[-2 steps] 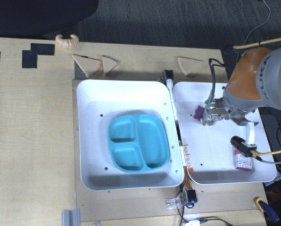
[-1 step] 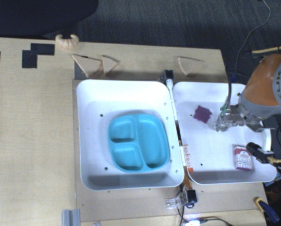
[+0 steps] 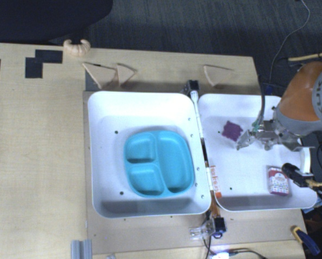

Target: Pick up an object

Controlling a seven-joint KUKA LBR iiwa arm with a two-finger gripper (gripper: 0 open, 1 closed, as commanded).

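Camera view | gripper (image 3: 246,140): over right bin (image 3: 226,198), finger state cannot be told | purple object (image 3: 232,129): just beside gripper | small carton (image 3: 279,181): near, apart

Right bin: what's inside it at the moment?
In the right bin lie a purple object and a small red-and-white packet. The gripper hangs beside the purple object; the arm covers the bin's right part.

We see a robotics lab: a plywood bench (image 3: 37,161) with taped black markers carries 2 white bins (image 3: 104,144) clamped side by side, loose cables (image 3: 282,47) trail over dark carpet, and a grey-and-orange industrial arm (image 3: 307,99) enters at the bench's right edge.
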